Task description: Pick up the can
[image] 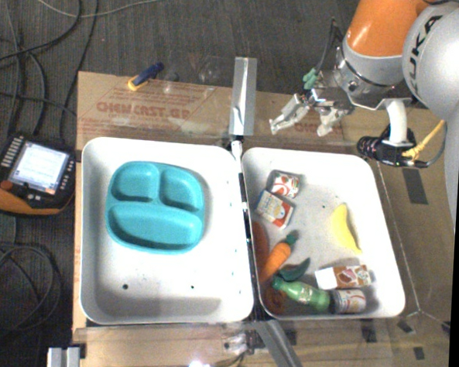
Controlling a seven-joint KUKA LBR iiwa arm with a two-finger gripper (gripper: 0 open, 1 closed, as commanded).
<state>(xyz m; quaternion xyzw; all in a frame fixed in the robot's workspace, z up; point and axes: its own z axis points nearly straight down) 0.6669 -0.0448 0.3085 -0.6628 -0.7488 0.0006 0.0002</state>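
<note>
Beyond the right bin's [384, 196] far edge, the arm [409, 35] hangs over the surface, its jaws spread wide and holding nothing. The can [349, 301] lies on its side near that bin's near right corner, its long axis seemingly running left to right.

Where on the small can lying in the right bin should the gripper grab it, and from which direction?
Grip the small can across its round body, coming straight down. It lies on its side in the right white bin, a green bottle at its left end and a small carton just behind, so the ends look crowded.
</note>
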